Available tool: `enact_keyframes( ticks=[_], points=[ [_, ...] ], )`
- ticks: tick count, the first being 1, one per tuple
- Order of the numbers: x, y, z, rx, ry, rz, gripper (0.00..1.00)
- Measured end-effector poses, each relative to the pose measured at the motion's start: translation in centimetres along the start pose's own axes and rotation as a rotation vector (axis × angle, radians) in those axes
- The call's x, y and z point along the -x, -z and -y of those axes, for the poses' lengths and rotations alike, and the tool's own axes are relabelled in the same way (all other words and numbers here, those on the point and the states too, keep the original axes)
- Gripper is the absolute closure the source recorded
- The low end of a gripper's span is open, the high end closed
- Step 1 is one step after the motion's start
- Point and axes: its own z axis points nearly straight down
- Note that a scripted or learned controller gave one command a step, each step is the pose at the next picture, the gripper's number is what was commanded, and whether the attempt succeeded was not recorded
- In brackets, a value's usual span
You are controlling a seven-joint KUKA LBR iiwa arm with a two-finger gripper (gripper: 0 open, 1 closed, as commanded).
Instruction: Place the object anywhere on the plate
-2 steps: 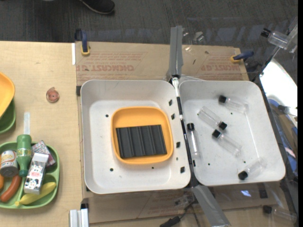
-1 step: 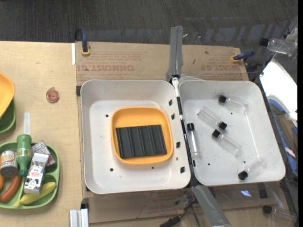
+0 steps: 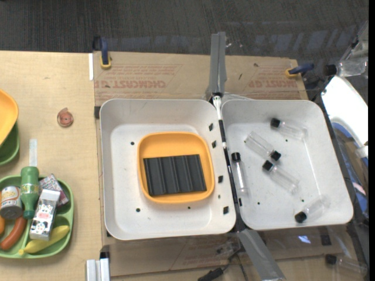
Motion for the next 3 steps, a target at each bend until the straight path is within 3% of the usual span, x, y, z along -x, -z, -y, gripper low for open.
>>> enact_keyframes(
  ticks=[1, 3],
  points=[
    [1.38, 0.01, 0.15, 0.0, 0.306, 0.002, 1.0],
    [1.37, -0.01, 0.12, 0.001, 1.108, 0.003, 1.0]
  ],
)
